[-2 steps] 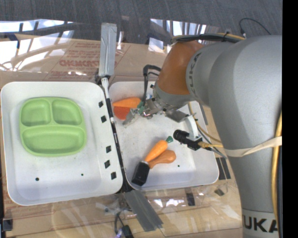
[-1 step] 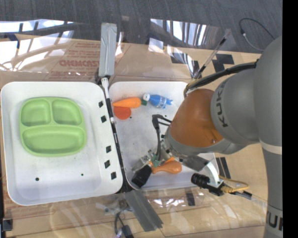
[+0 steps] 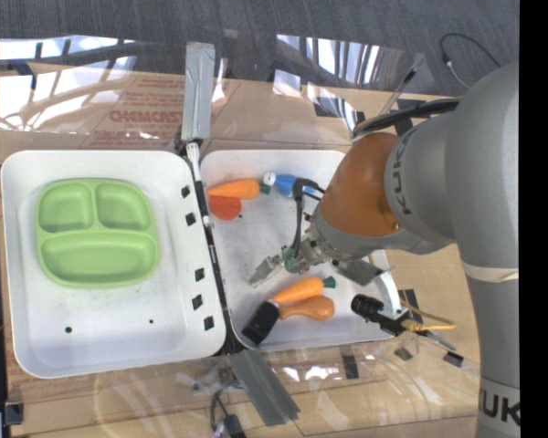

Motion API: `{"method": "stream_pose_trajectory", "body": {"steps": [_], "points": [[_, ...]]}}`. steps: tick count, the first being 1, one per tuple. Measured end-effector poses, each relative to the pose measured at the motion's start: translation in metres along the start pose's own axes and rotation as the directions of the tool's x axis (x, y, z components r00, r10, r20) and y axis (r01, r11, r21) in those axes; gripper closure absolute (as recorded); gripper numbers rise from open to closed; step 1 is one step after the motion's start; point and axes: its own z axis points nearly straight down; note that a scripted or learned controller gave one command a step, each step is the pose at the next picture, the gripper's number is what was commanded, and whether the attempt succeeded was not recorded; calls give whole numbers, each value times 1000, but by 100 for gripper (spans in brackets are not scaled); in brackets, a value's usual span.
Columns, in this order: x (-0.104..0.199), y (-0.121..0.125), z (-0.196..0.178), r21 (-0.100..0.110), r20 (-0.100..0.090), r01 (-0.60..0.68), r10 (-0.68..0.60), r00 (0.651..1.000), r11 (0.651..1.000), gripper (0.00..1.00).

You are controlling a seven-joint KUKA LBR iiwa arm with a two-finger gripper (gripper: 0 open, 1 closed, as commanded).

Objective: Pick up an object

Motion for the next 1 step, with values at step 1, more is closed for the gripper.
{"method": "stream_pose_trajectory", "body": {"steps": [1], "points": [[-4, 74, -12, 0, 0, -1, 1, 1000, 1000, 0]]}}
